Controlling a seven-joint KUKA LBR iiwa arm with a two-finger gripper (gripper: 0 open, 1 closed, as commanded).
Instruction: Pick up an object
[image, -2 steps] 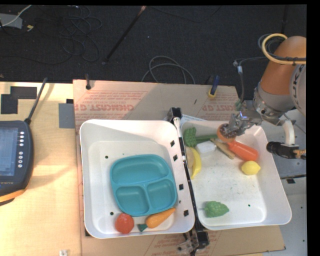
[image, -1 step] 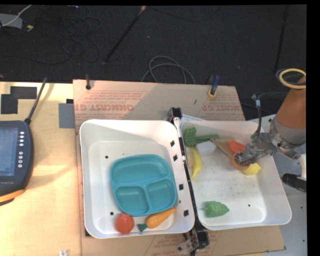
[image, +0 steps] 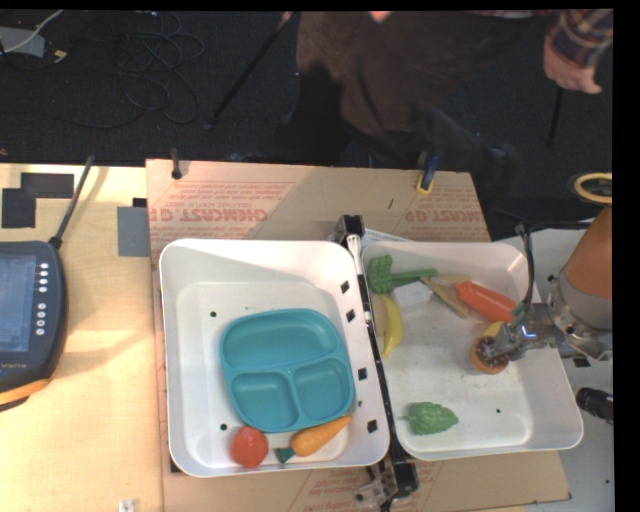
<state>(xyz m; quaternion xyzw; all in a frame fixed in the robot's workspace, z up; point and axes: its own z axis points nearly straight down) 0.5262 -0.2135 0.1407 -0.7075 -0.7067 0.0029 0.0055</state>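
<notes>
— where's your gripper?

— my gripper (image: 497, 347) is low in the right bin (image: 545, 425), near its right wall. i reach in from the right, and my orange band (image: 590, 260) is just behind it.

— is it holding anything?

— i can't tell. its tip is right over a small brown-orange thing (image: 489, 358), touching it or just above; the view is too blurry to say how the fingers stand.

— what's nearby?

— just beyond the tip, a red-orange piece (image: 484, 298) and a bit of yellow (image: 495, 330). further left, a green toy (image: 385, 275) and a banana (image: 390, 325) by the bin's left wall. toward the front, well apart, a green lump (image: 432, 418).

— and the other bin?

— far to my left, the left bin (image: 190, 380) has a teal tray (image: 286, 367), with a tomato (image: 249, 446) and a carrot (image: 321, 435) at its front edge.
</notes>
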